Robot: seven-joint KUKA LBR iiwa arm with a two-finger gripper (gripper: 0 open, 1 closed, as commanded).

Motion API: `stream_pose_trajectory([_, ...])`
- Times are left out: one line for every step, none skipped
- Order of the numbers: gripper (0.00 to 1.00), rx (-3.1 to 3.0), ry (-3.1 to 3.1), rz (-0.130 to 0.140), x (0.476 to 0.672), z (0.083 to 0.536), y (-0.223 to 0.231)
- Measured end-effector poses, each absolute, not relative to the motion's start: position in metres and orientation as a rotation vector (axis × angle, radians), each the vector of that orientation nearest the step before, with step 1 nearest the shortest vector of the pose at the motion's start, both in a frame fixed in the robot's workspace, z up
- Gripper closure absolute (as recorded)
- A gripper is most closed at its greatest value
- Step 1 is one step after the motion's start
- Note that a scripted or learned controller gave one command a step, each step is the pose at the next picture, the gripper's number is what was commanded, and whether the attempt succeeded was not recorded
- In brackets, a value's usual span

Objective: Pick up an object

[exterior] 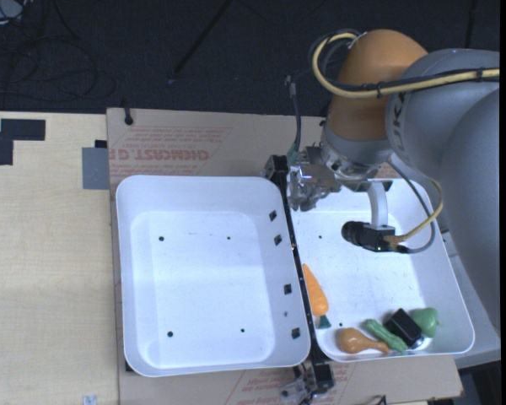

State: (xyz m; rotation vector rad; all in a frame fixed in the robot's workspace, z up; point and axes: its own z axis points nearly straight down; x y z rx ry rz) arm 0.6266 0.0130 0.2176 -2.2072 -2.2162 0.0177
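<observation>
My end effector: up at the far rim of the right bin, close to the divider between the two bins; nothing shows in it, and from this angle I cannot tell how wide it stands.
My wrist: the orange band sits above the far end of the right bin, with a yellow cable looping down over the bin floor.
Candidates to pick: an orange carrot lying along the right bin's left wall; a tan pear-shaped piece, a green piece and a black block bunched in the near corner.
Left bin: plain white floor.
Distance to work: every object is well apart from me, toward the near end.
Risk, carrot: it hugs the wall, so I judge one side of my grasp may strike the rim or nudge it aside.
Risk, corner cluster: the pieces touch or overlap; closing there could catch two at once or squeeze one out.
Risk, cable: the hanging loop could drag over the floor as I travel nearer.
</observation>
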Motion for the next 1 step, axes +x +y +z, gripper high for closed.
stream_pose_trajectory([1.00, -2.212, -2.224, 0.004, 0.6310, 0.2104, 0.0788])
